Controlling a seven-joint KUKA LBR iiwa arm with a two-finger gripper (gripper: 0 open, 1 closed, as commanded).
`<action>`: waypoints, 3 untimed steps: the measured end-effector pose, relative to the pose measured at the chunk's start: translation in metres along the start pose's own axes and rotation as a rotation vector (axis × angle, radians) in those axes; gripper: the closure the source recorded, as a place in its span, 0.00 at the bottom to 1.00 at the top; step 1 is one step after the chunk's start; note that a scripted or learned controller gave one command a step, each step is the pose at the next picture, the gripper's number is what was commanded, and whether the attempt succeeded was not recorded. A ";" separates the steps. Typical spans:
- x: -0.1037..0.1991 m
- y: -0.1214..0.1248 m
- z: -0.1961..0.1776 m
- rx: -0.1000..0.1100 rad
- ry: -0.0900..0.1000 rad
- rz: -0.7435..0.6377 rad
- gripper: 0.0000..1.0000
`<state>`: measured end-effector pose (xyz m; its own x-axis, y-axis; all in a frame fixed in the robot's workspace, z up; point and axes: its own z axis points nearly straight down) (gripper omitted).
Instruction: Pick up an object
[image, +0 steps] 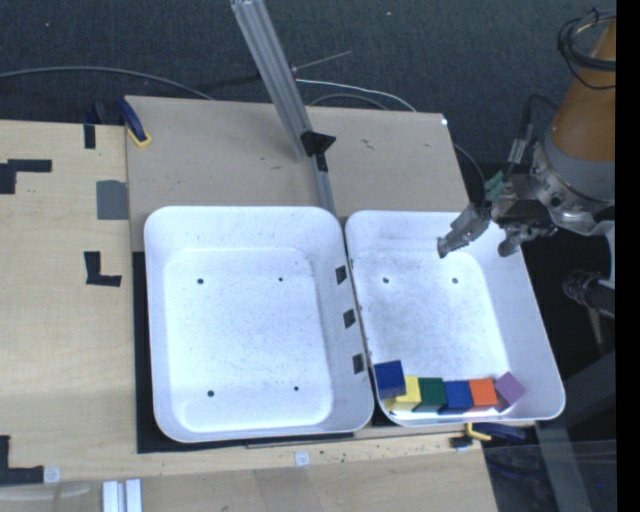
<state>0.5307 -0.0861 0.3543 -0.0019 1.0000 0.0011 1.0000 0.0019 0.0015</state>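
A row of small blocks lies along the near edge of the right bin (520, 300): a blue block (388, 377), a yellow one (407, 395), a green one (431, 392), another blue one (458, 395), an orange one (483, 392) and a purple one (509, 387). My gripper (480, 236) hovers over the far right corner of that bin, well away from the blocks. Its two fingers are spread apart with nothing between them.
The left bin (160, 300) sits beside the right one. A slanted metal rod (275, 70) with a black clamp (317, 144) stands behind the bins. A blue and yellow clip (135, 122) lies at the far left of the board, and another (490, 432) in front of the right bin.
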 end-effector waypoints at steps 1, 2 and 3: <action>0.073 0.036 -0.121 -0.007 -0.001 -0.005 0.00; 0.070 0.035 -0.127 0.001 -0.004 0.000 1.00; 0.098 0.017 -0.116 0.004 -0.001 0.000 1.00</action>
<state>0.5476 0.0120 0.4704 -0.0019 1.0000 -0.0001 1.0000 0.0019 -0.0027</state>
